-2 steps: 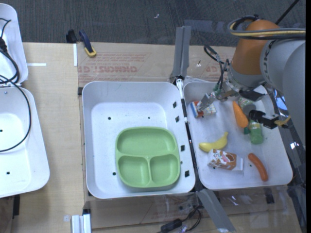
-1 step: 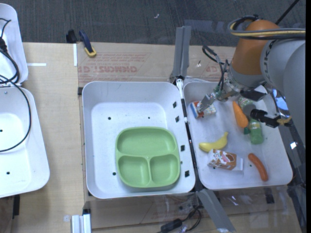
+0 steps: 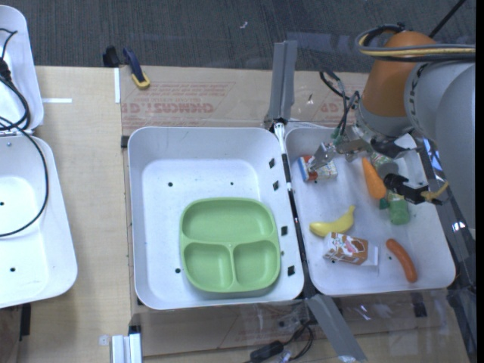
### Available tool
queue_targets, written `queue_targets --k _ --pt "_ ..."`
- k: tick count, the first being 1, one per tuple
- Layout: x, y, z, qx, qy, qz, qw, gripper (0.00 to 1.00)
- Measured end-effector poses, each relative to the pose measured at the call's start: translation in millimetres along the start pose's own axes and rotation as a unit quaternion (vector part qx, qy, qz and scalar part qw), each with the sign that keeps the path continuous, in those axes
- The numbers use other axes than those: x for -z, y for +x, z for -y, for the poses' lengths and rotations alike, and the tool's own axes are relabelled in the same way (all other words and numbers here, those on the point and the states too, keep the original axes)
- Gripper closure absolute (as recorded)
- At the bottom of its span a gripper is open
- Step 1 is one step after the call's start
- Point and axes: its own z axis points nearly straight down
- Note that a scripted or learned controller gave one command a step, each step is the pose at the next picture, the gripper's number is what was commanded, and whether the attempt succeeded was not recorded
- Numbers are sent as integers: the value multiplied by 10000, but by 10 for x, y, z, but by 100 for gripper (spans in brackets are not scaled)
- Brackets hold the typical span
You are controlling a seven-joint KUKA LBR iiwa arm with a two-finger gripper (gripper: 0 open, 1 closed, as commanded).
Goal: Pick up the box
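**A:** Across the bench stand two white bins side by side. Why does the arm (image 3: 439, 89) reach only over the right one?

**B:** Because, I think, the things to pick lie there. The left bin (image 3: 151, 203) holds one green divided plate (image 3: 229, 244) with three compartments, nothing else that I can see. The right bin (image 3: 435, 267) holds the small things, and the arm hangs over its far corner.

**A:** And the gripper (image 3: 327, 157)?

**B:** It is low at the far left part of the right bin, just at a small box (image 3: 316, 169) with red, white and blue print. The metal parts touch or cover the top of this box. If the fingers are wide or narrow, I cannot tell; the wrist hides them. I would not say it holds anything.

**A:** How many boxes are there?

**B:** Two, in my judgement. The second is a brown and white carton (image 3: 348, 249) lying flat near the front of the bin, well apart from the gripper.

**A:** And the rest, counted?

**B:** One banana (image 3: 335, 224) between the two boxes, one carrot (image 3: 373, 178) near the wrist, one sausage (image 3: 401, 259) at the front right, and one small green item (image 3: 398, 210), too unclear to name.
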Motion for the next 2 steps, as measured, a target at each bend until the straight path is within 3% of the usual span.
queue_targets --k 1,2 --pt "0 3 -2 13 1 7 10000 0" --pt "963 308 -78 111 24 1 9999 0"
